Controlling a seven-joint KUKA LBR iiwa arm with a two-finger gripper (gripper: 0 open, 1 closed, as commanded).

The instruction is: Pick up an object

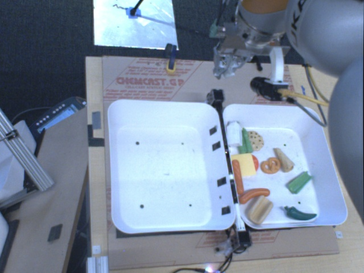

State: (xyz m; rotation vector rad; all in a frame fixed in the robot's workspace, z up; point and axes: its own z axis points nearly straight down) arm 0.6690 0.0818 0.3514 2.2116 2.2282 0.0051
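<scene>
The right bin [324, 152] holds several toy foods. Among them are a yellow cheese block [246, 165], a pretzel [271, 165], a round cracker [255, 139], a tan wedge [283, 159] and a light green piece [298, 182]. A dark green chili [300, 213], a tan bread roll [260, 209], a sausage [254, 195] and an orange stick [237, 177] lie nearer the front. My gripper [226, 68] hangs high beyond the bins' far edge, over the cardboard, well apart from the food.
The left bin [119, 152] sits beside the right one, and black clips [216, 98] run along the divider between them. A blue and yellow clamp [170, 58] stands on the cardboard at the back. A grey device [60, 114] lies at the left.
</scene>
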